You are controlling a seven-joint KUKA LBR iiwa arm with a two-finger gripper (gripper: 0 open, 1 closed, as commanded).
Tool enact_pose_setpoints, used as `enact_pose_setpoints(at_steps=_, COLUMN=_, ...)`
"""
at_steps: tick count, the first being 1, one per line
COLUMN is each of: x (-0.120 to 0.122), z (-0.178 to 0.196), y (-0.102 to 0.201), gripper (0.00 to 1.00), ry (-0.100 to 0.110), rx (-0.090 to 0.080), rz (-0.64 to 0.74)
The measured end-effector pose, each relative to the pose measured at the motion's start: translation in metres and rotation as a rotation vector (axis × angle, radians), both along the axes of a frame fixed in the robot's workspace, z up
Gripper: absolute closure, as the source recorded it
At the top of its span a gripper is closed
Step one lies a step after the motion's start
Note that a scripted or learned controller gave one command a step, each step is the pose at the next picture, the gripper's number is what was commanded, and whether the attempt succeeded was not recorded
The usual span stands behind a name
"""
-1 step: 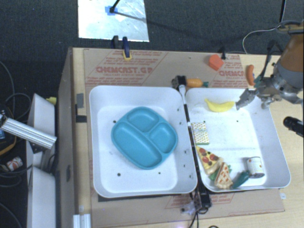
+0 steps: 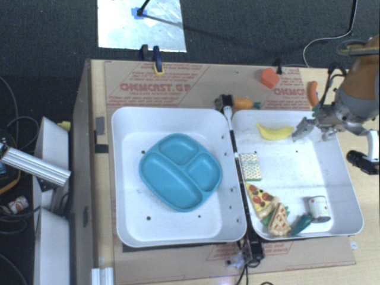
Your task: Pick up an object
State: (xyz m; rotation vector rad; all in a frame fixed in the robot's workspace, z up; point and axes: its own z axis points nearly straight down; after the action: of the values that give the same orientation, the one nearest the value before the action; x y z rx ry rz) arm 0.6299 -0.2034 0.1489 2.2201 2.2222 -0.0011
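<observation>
At the near edge of the right bin (image 2: 350, 209), a pizza slice (image 2: 259, 196) and a sandwich wedge (image 2: 278, 219) are seen lying close together, with a green-handled tool (image 2: 301, 223) just beside them and a small white cup (image 2: 318, 205) on its side close by. A speckled rectangular block (image 2: 250, 166) is placed along the bin's left wall, further back. A yellow banana (image 2: 274, 132) is found toward the far end of the same bin. The gripper (image 2: 313, 129) is positioned just to the right of the banana, at the far right part of the bin, with its 2 fingers spread apart and nothing between them. The left bin (image 2: 133, 159) is occupied by a blue divided plate (image 2: 180, 171). Behind the bins, an orange block (image 2: 269, 78) and a carrot (image 2: 243, 104) are seen on the cardboard (image 2: 172, 82).
</observation>
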Motion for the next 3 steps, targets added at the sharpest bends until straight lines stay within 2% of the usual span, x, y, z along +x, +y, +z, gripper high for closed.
enact_pose_setpoints(at_steps=1, x=0.037, z=-0.059, y=-0.006, gripper=0.0, ry=0.003, rx=-0.003, rz=0.005)
enact_pose_setpoints(at_steps=2, x=0.039, z=-0.047, y=-0.006, gripper=1.0, ry=-0.002, rx=-0.004, rz=0.008)
enact_pose_setpoints(at_steps=3, x=-0.021, z=-0.059, y=0.061, gripper=1.0, ry=-0.001, rx=0.001, rz=0.004)
